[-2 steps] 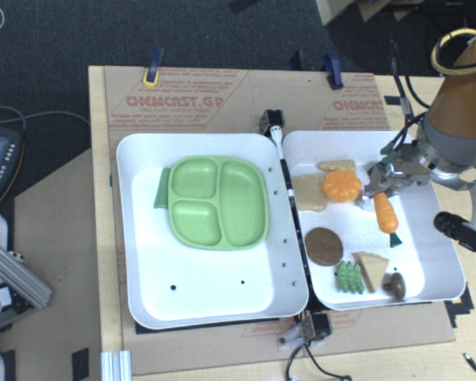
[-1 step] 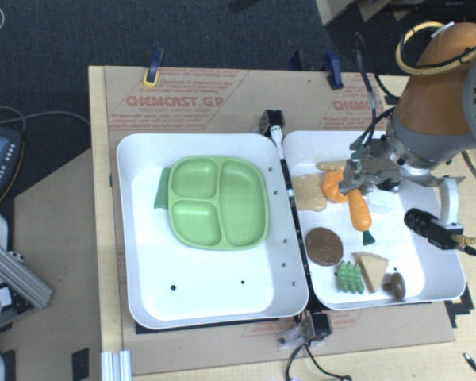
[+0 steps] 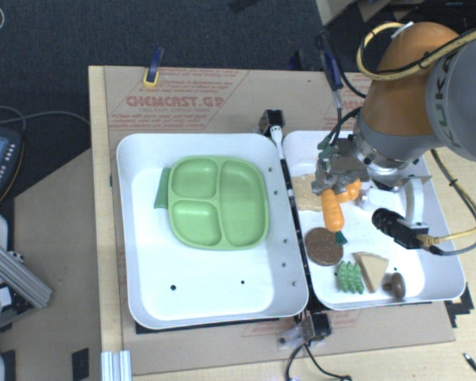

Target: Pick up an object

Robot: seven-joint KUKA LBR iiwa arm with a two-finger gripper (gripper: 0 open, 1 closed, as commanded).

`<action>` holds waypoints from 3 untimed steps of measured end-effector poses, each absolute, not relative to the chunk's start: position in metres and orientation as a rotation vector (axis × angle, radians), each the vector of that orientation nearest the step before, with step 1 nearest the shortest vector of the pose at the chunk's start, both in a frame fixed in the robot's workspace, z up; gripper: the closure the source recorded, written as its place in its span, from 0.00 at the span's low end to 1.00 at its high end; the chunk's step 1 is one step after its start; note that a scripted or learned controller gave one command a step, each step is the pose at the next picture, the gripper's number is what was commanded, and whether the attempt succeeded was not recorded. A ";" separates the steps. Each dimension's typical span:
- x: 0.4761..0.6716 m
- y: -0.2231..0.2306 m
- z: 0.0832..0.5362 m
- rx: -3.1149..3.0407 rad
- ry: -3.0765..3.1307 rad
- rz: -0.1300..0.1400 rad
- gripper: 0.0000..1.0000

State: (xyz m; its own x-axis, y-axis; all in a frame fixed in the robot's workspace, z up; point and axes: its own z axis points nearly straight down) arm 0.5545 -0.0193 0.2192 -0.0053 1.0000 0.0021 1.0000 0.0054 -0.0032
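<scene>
The brown cardboard-topped bench [image 3: 103, 213] with faint red lettering carries two shallow white plastic bins side by side. The left white bin [image 3: 143, 284] holds a pale green plastic divided plate [image 3: 219, 202] with three compartments, lying flat toward the bin's upper middle; a darker green edge peeks out along its left side. The right white bin [image 3: 440, 280] sits against the left one, their rims meeting along a dark seam with small fasteners.

The grey arm with its orange band [image 3: 416, 50] reaches in from the right and hangs over the upper part of the right bin. Its end effector [image 3: 339, 182] points down at the bin's left-centre region. An orange carrot-shaped toy [image 3: 332, 209] lies just under and touching the metal tip, its upper end hidden by it; whether the tips are spread or closed on it cannot be made out here.

Below the carrot lies a flat round brown disc [image 3: 324, 247], close to it. Further down, a tan wedge-shaped piece [image 3: 372, 269] rests near the bin's lower edge, with a small green bumpy toy [image 3: 349, 277] just to its left and a small brown rounded lump [image 3: 394, 286] just to its right. A black cylindrical part with a yellow cable [image 3: 395, 226] hangs by the wrist, right of the carrot.
</scene>
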 end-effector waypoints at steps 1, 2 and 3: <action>0.566 0.030 0.232 -2.215 -2.230 -0.006 1.00; 0.574 0.077 0.213 -2.215 -2.228 -0.002 1.00; 0.583 0.073 0.228 -2.221 -2.225 -0.004 1.00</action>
